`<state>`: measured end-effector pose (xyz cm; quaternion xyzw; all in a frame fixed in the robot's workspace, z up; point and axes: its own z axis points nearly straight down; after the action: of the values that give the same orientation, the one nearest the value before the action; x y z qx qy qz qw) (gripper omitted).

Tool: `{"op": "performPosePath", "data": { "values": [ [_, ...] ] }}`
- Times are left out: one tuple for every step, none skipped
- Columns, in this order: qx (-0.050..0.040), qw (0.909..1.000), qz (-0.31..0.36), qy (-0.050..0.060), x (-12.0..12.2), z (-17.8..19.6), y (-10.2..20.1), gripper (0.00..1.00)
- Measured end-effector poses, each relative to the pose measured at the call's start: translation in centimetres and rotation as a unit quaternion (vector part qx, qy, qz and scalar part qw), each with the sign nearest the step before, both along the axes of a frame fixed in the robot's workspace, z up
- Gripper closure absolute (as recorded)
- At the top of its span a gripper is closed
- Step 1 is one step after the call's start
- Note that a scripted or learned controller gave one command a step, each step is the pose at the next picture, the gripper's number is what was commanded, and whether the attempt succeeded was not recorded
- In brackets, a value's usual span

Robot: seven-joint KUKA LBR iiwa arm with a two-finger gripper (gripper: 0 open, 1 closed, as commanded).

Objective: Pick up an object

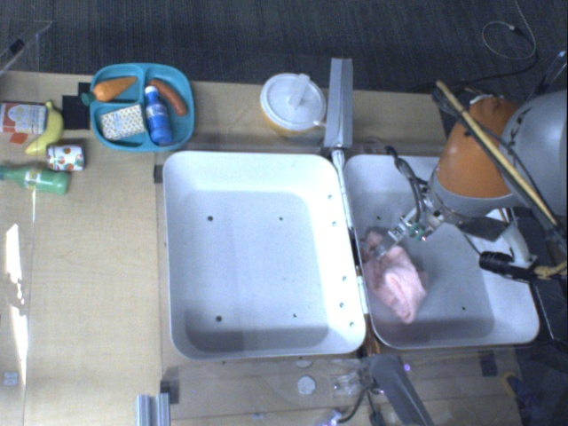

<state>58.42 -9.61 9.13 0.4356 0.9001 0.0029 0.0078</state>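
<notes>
Gripper (390, 240), at the end of the grey arm (541, 149) with its orange band (470, 162), reaches in from the right and sits low over the right bin (497, 322); whether it is released or clenched cannot be told from this view. Left bin (257, 256), the larger white tray, lies beside the right bin, the two meeting along a shared divider near the middle of the bench (80, 309). Pink soft object (397, 278) lies in the left part of the right bin, close to the divider wall, with the gripper tip at or just above its upper end; contact cannot be confirmed. Blue sectioned tray (182, 105) stands on the bench beyond the left bin and holds an orange carrot-like piece (115, 88), a small blue bottle (157, 114) and other toy foods. White lidded cup (294, 103) stands beyond the bins near the divider. Banana (46, 131), small can (65, 157) and green bottle (35, 179) lie at the far left of the bench.
</notes>
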Motion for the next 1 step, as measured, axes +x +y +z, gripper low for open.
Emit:
{"op": "performPosePath", "data": {
  "values": [
    [0.0009, 1.0, 0.0, -0.003, 0.24, 1.23, 0.17, 1.0]
  ]
}}
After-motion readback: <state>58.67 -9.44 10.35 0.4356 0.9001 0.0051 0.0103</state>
